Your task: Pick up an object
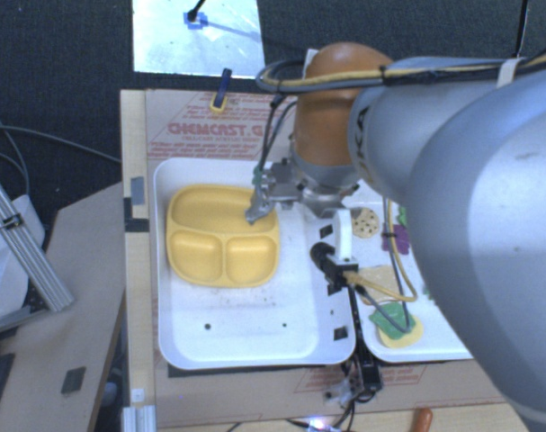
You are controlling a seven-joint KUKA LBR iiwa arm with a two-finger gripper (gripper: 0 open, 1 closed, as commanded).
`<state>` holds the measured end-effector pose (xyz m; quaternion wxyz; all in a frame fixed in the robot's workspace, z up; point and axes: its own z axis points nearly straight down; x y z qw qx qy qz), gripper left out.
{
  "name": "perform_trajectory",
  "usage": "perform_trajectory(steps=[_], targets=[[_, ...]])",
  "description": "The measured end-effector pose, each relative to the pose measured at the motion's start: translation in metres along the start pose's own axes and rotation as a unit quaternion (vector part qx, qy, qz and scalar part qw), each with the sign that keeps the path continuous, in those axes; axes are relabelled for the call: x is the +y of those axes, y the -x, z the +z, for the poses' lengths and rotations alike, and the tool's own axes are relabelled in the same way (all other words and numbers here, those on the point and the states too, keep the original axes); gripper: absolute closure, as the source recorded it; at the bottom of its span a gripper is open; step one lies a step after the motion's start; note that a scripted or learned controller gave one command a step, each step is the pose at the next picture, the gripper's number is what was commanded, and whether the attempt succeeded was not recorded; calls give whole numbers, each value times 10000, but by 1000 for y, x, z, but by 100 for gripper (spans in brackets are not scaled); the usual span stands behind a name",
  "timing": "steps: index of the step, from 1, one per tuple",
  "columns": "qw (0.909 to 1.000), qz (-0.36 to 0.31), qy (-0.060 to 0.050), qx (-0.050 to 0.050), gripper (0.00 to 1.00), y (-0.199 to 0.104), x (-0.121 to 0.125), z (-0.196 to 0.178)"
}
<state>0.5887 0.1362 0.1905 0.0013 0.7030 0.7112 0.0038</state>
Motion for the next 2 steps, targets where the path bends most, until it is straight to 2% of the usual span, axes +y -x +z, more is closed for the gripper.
perform_trajectory(steps=[1,2], targets=[[10000,22,-35,-18,0,-17,35,96],[9999,96,-55,-23,0,72,-81,1]])
